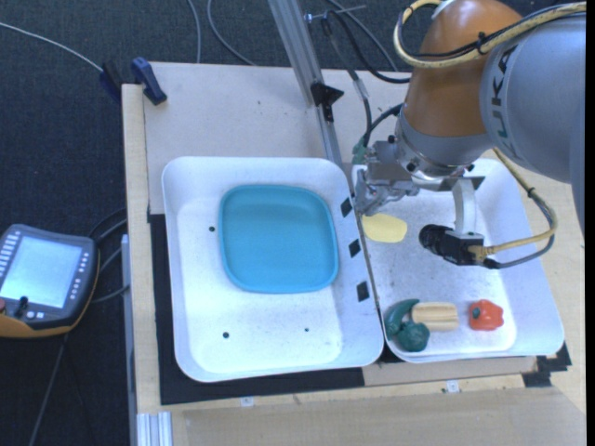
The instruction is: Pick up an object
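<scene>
Camera view, looking down at a slant: the hand (383,186) hangs low over the right bin (530,249), near its left wall, just above a pale yellow piece (385,228) lying on the bin floor (whether it grips anything I cannot tell). Along the bin's near edge sit a green item (406,327), a tan block (435,316) and a red pepper-like toy (484,315). A blue plate (277,238) fills the left bin (186,249) on the worktop (232,110).

yellow piece (385,228) | flat | right bin, far left end, below gripper
</scene>
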`<state>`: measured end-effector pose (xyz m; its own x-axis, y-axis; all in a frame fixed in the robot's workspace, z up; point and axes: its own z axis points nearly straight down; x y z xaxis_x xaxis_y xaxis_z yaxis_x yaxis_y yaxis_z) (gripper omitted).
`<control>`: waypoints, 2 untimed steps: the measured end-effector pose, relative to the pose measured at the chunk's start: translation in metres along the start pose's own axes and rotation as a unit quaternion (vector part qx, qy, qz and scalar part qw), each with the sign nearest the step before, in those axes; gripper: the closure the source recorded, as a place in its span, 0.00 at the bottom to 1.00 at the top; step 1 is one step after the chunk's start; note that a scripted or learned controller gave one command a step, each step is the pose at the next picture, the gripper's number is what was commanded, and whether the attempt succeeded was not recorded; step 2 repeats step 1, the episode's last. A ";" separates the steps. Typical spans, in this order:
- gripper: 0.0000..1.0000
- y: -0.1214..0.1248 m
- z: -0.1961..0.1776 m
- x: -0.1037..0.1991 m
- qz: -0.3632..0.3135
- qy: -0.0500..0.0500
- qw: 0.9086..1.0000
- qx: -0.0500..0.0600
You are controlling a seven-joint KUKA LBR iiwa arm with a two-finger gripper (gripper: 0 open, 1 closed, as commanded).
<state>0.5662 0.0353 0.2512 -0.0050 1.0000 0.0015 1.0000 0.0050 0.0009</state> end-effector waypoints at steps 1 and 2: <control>1.00 -0.009 0.001 0.048 0.000 0.000 1.000 0.000; 1.00 -0.009 0.001 0.048 0.000 0.000 1.000 0.000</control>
